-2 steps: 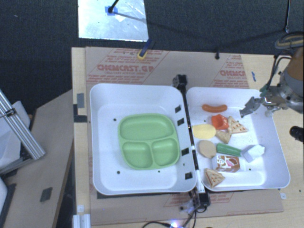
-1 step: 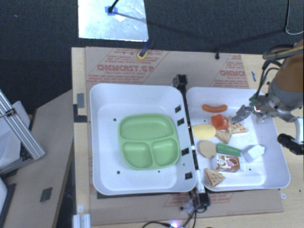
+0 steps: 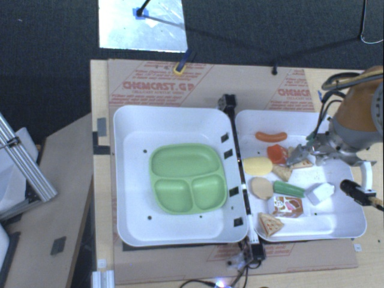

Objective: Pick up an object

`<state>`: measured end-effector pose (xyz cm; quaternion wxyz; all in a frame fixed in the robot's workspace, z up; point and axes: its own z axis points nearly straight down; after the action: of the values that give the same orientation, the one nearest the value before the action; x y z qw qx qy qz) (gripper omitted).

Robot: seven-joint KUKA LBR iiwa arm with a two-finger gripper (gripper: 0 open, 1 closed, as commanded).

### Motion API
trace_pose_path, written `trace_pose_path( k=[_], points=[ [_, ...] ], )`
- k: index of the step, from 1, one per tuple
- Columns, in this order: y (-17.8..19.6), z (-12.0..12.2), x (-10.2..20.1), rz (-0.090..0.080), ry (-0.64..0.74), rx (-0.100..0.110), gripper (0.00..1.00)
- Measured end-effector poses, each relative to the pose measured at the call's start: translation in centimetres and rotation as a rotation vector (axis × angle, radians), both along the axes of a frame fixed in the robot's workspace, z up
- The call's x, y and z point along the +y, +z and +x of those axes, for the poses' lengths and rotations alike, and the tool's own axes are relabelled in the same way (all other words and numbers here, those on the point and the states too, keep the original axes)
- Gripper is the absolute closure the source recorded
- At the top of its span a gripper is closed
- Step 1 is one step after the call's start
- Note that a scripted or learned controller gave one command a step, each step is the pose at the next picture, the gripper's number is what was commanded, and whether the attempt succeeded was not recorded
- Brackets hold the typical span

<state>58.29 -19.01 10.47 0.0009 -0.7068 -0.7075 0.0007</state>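
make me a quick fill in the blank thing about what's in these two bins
1. The green divided tray lies in the ____ bin.
2. The tray has ____ compartments.
3. The long reddish sausage lies nearer the ____ edge of the right bin than the cracker wedge.
4. The arm's pincer is over the ____ bin.

Missing words: left; three; far; right

Green divided plate [image 3: 184, 179] in left bin [image 3: 129, 161], seemingly centered.
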Motion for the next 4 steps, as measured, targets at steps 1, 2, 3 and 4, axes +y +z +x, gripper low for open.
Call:
trace_pose_path(
  k=[1,2,3,4],
  points=[
    [-1.7,0.3,-0.1,-0.005,0.000,-0.011,0.00],
    [-0.8,0.2,0.0,-0.003,0.000,-0.009,1.00],
    [5.3,1.2,0.3,-0.002,0.004,-0.010,1.00],
    [11.7,1.1,-0.3,-0.003,0.004,-0.010,1.00]
  ],
)
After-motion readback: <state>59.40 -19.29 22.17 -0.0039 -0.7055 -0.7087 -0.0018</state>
